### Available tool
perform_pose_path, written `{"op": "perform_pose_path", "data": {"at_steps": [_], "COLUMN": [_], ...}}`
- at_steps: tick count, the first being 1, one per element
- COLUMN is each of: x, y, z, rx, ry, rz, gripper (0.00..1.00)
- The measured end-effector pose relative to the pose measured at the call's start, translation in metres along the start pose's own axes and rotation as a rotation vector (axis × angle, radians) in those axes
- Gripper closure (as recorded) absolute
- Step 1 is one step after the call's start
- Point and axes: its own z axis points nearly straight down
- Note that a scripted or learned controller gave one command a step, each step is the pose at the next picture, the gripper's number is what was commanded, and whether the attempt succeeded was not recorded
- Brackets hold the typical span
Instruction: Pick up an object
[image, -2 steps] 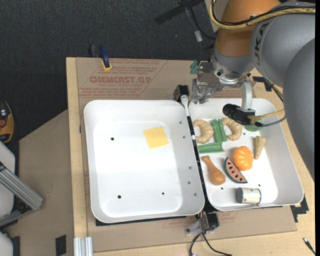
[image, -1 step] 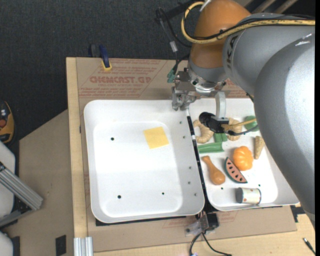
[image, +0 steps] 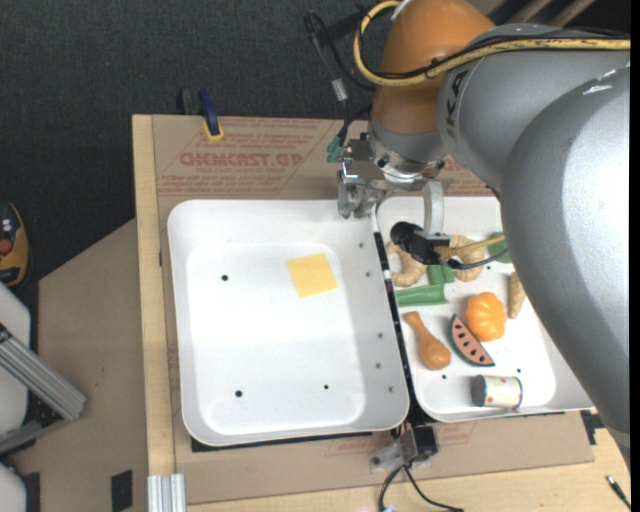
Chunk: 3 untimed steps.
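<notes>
Above the bins' far edge, the hand (image: 358, 196) hangs, its grip state unclear, yellow slice (image: 312, 274) untouched.

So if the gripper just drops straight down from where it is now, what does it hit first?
Probably the back rim of the left bin, near the divider. The gripper hangs over that edge, though depth is hard to judge here.

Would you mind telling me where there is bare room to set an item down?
The left bin is bare all around the yellow square. The right bin is crowded with toy food, including the orange and watermelon slice.
</notes>
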Motion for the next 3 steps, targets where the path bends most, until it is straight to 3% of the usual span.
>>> {"op": "perform_pose_path", "data": {"at_steps": [1,3], "x": [0.014,0.013], "y": [0.000,0.001], "z": [0.000,-0.024], "rx": [0.000,-0.003], "ry": [0.000,0.000], "rz": [0.000,0.002], "gripper": [1.00,1.00]}}
